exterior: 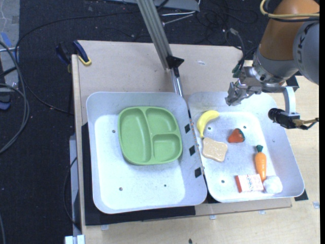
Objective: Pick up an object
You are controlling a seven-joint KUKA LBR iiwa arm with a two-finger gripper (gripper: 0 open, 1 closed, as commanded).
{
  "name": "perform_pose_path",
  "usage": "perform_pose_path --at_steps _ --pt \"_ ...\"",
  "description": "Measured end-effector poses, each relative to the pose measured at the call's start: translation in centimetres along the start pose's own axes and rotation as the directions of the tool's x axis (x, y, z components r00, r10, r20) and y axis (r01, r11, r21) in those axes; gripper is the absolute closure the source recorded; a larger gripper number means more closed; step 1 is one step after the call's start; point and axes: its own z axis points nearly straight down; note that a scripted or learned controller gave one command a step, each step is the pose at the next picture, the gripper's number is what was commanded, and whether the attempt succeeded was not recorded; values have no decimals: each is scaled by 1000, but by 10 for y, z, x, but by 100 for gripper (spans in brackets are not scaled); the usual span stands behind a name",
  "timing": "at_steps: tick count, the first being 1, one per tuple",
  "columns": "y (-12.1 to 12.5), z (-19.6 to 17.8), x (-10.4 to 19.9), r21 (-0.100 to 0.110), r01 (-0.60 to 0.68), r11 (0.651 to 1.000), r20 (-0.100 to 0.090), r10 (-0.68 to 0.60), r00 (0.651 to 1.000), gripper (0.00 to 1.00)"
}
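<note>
The right bin [284, 151] holds a yellow banana [206, 121], a red strawberry [236, 135], a slice of toast [214, 149], an orange carrot [260, 162] and a small red-and-white carton [249, 183]. My gripper [232, 98] hangs over the bin's far edge, up and to the right of the banana and above the strawberry. Nothing shows between its fingers.
The left bin [101, 187] bears a green divided plate [151, 134]. A slanted metal pole [157, 29] crosses the bench at the back, ending near the gap between the bins. Cables lie on the dark floor around the bench.
</note>
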Motion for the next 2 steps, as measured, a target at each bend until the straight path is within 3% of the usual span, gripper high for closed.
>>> perform_pose_path --at_steps 2 --pt "-12 -3 107 0 0 1000 -1 0 1000 100"
